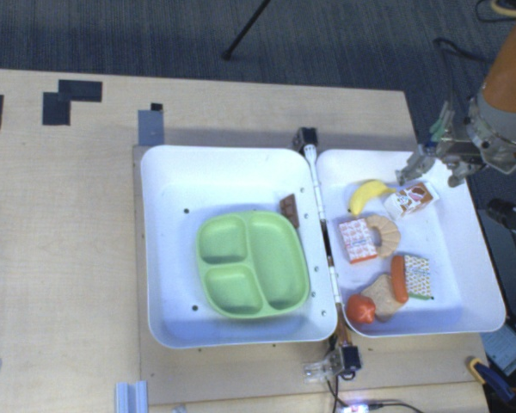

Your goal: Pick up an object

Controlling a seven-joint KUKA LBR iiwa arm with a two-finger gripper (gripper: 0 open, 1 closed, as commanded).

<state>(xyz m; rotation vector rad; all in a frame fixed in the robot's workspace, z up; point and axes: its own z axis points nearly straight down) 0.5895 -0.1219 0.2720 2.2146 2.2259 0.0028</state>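
Overhead, slantwise, label by label:

Desk: pale wood-grain desk (60, 231), flat and matt, with dark blue carpet beyond its far edge.
Left bin: shallow white plastic bin (168, 188) with rounded corners and a smooth, slightly glossy floor.
Tray: light green plastic tray (254, 263) with three rounded compartments, lying flat in the left bin and turned a little askew.
Brown piece: small dark brown block (288, 205) just beyond the tray's far right corner, near the wall between the bins.
Right bin: second shallow white plastic bin (473, 274), of the same shape, touching the first along a central seam.
Banana: curved yellow toy banana (367, 194), smooth, toward the far part of the right bin.
Packet: small white and red-brown packet (410, 199), tilted, just right of the banana and right under the gripper.
Card box: flat white box with red print (357, 239), near the bin's middle, overlapping a tan ring-shaped piece (387, 233).
Sausage: orange-red rounded stick (398, 279) lying lengthwise, beside a white patterned carton (418, 275).
Tomato: round glossy red toy tomato (360, 309) at the near left of the right bin, against a tan rounded piece (381, 295).
Arm: grey metal wrist with an orange band (507, 80), reaching in from the right.
Gripper: metal two-finger gripper (430, 166) over the far edge of the right bin, its fingers spread apart with nothing between them, just above the packet.
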